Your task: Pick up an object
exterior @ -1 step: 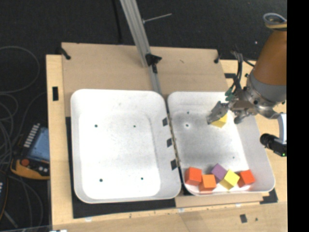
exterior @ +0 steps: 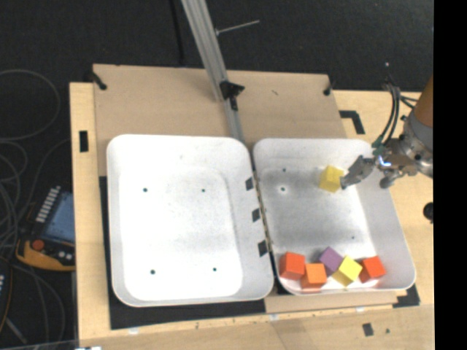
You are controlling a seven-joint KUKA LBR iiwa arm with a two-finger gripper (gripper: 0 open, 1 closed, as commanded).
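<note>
1. Camera view, looking down at a slant: grey arm enters from the right, end effector (exterior: 349, 180) over the upper part of the right shallow white plastic bin (exterior: 306, 217).
2. Small yellow cube (exterior: 331, 179) sits at the tip of the dark fingers (exterior: 357, 172). It looks tilted and possibly clear of the bin floor, but the slant makes that uncertain.
3. End effector state: cannot tell. The fingers read as one dark wedge touching the cube's right side; no finger is visible on the far side, so no claim that the cube is held.
4. Risk one, judged: if contact is on one edge or corner only, the cube may pivot and drop out when the arm rises. Cause would be an off-centre, shallow bite.
5. Risk two: if the fingers are merely beside the cube, closing could nudge it left across the bin floor instead of trapping it.
6. Risk three: a dropped cube could roll towards the divide between bins, near the dark clips (exterior: 257, 214) on the shared edge, an awkward spot for another try.
7. Other pieces lie well apart along the right bin's near wall: orange block (exterior: 293, 264), second orange block (exterior: 315, 273), purple block (exterior: 331, 258), yellow block (exterior: 350, 269), red-orange block (exterior: 373, 267). They touch or nearly touch one another, so a grasp there risks catching two.
8. Left white bin (exterior: 182, 221) rests beside it on the pale wooden surface (exterior: 292, 97).
</note>
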